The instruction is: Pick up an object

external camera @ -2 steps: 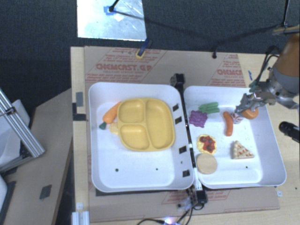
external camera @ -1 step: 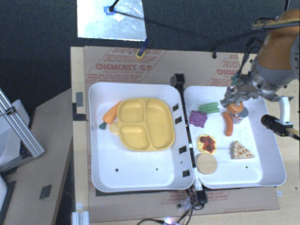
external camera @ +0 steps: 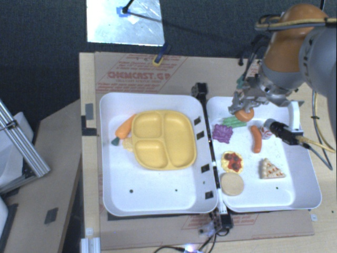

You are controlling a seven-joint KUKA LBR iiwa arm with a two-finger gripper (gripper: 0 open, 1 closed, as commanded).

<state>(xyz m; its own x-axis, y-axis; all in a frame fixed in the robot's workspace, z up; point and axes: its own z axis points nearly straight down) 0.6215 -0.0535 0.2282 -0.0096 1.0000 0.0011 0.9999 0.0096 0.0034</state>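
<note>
My gripper (external camera: 243, 108) hangs over the far left corner of the right bin (external camera: 303, 194). A small orange toy piece (external camera: 245, 114) sits between its fingertips, and the fingers are shut on it. Just below lie a green toy vegetable (external camera: 235, 122) and a purple bunch of grapes (external camera: 222, 133). A red sausage (external camera: 256, 139), a round red-and-yellow pizza (external camera: 232, 161), a tan cookie (external camera: 232, 184) and a pizza slice (external camera: 270, 169) are spread across the same bin.
The left bin (external camera: 121, 194) holds a yellow divided plate (external camera: 160, 139) with a carrot (external camera: 125, 126) at its left edge. A black and white part of the arm (external camera: 284, 130) reaches over the right bin's far right side.
</note>
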